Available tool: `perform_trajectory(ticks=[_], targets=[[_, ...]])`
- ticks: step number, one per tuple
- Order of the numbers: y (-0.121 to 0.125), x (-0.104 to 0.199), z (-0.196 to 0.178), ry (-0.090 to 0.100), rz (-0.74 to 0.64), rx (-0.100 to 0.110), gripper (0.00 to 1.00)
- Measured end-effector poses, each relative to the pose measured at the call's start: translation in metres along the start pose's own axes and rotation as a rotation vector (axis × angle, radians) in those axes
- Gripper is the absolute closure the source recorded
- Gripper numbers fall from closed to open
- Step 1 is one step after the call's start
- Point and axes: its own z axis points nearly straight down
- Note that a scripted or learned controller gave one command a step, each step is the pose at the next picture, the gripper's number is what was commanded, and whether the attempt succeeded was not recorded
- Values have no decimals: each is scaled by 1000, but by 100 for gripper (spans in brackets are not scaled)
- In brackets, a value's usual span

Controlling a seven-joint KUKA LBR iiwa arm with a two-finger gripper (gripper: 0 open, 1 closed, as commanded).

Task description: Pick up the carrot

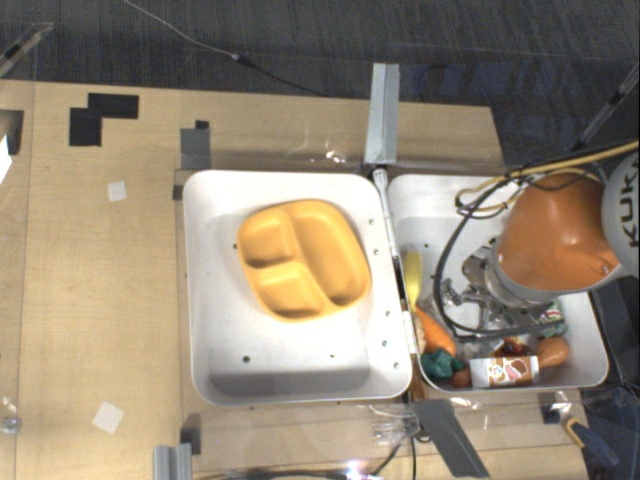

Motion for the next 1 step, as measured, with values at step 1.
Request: perform_trajectory(ticks=[1], targets=[[-11, -20, 2, 11, -244, -11, 0]])
